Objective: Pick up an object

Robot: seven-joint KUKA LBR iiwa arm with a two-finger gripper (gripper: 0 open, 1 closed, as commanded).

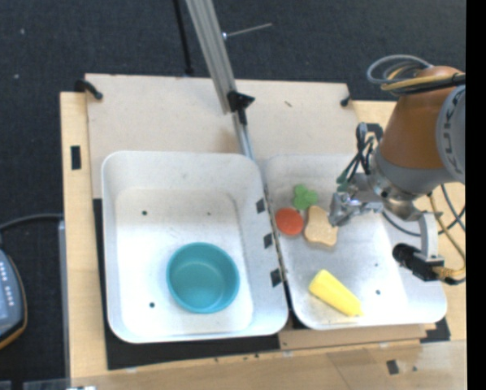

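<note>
In the right bin (405,299) lie a red round piece (289,222), a green piece (305,196) just above it, a tan bread-shaped piece (321,228) and a yellow wedge (334,292) nearer the front. My gripper (340,208) hangs low over the right bin, right beside the tan piece's upper right edge. The grey arm with its orange band (414,132) reaches in from the right and hides the wrist.
A teal bowl (202,277) sits in the left bin (129,185). A slanted metal rail (214,51) runs from the top down to the divide between the bins. Cables and a black fitting (418,262) hang off the arm over the right bin's right side.
</note>
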